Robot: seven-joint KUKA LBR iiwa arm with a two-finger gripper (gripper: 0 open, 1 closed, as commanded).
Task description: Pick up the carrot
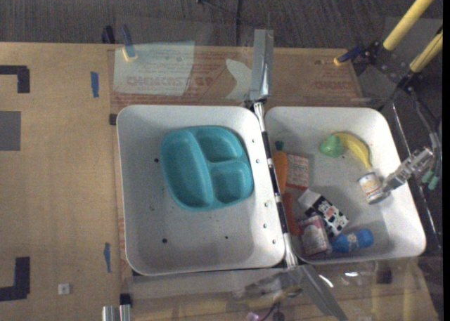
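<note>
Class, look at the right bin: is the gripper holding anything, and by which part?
Nothing is seen held. The gripper is by a small can; the carrot lies apart, against the bin's left wall.

Seen near the right edge as 1 slim, pale gripper [388,185], silvery grey with a glassy, half see-through sheen. Made up of thin bright bars, lighter along the edges and darker in the gaps. Catches white highlights at the lower-left end. Widens toward the upper right into a blockier pale mount [420,161], with small teal-green spots [430,180] just beside it. Too blurred to tell screws, cables or markings.
</note>
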